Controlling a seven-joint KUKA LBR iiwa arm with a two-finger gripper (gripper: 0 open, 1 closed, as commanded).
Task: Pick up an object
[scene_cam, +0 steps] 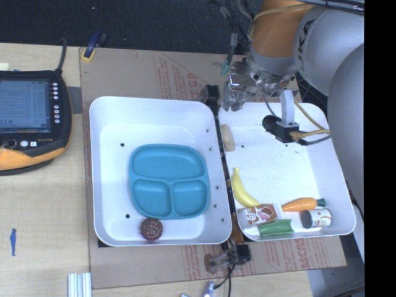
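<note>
Arm over the far edge of the right bin; nothing seen between the pincer fingers.

The pincer [238, 98] hangs above the far left corner of the right bin [322, 166], and I cannot tell whether it is spread or pressed together. A pale oblong piece [228, 138] lies just below it against the bin's left wall. The other candidates sit along the near side of that bin: a banana [242, 192] by the left wall, then a small carton [260, 214], a green piece [275, 228], a carrot [302, 204] and a small can [317, 218], packed close together. In the left bin [108, 166] a blue tray [168, 180] lies flat in the middle, with a dark round cookie [151, 229] just at its near edge. On the surface [43, 228] to the left rests a tablet [31, 119].
</note>
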